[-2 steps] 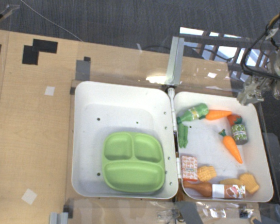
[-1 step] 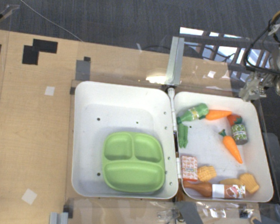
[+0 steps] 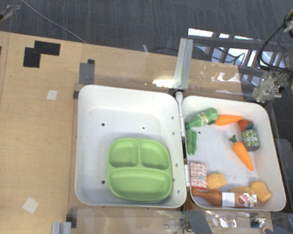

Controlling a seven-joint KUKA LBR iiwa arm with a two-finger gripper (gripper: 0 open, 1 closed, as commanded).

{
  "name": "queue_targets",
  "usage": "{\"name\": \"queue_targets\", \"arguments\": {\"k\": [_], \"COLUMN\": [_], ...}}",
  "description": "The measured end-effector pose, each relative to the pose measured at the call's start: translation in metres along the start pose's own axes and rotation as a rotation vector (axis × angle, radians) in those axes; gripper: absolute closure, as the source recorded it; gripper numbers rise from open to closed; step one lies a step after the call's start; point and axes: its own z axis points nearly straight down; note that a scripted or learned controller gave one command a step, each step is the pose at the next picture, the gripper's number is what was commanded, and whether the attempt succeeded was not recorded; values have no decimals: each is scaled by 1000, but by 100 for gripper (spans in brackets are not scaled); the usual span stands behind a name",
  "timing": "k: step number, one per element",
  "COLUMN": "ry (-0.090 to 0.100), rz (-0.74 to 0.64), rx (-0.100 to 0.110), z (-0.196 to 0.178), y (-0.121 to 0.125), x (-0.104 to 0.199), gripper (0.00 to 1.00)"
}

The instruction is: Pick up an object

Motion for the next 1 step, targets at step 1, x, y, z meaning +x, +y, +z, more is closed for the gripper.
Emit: {"name": "queue_targets", "arguments": {"k": [1], "ry": [-13], "rz": [-2], "rx": [3], "z": [-14], "y": [0], "x": [-3], "gripper": [100]}}
